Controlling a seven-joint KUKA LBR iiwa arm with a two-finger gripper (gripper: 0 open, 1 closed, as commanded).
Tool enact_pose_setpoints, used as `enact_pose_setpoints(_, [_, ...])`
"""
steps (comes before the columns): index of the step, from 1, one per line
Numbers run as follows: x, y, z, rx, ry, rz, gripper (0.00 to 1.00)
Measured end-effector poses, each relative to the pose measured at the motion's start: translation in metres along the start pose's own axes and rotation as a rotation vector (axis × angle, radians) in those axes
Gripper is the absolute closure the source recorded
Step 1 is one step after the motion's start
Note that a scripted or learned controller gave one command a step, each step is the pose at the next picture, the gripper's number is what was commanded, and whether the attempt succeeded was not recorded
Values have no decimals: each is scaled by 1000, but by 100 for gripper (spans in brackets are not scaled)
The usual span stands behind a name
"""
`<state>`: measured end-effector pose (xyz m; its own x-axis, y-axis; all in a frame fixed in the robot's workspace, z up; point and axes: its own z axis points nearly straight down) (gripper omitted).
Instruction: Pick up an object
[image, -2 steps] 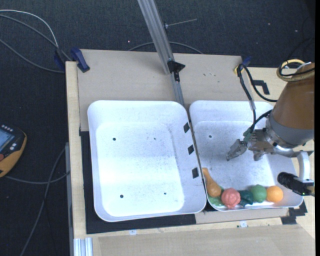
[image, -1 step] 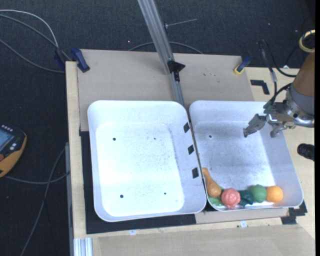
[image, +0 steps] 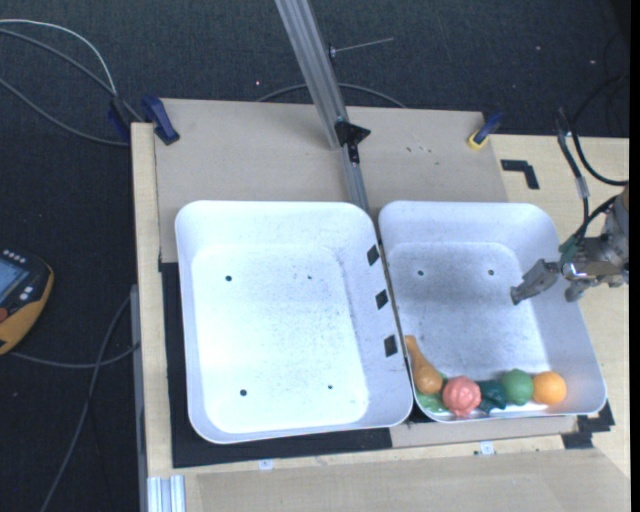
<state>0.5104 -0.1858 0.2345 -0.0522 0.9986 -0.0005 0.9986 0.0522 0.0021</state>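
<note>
Two smooth white bins (image: 200, 300) — four round-ish toys (image: 490, 388) bunched along the right one's near edge. Gripper (image: 550, 282) above that bin's right side; open or closed, can't tell.

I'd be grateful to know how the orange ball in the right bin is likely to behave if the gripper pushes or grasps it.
The orange ball looks round and smooth, so it would probably roll if nudged. It sits by the right bin's near wall beside a green object, which may limit its rolling and crowd the gripper. Its curved surface might slip from a two-finger pinch.
</note>
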Motion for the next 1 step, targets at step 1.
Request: enact_pose_setpoints(1, [-31, 58, 129, 11, 3, 52, 0])
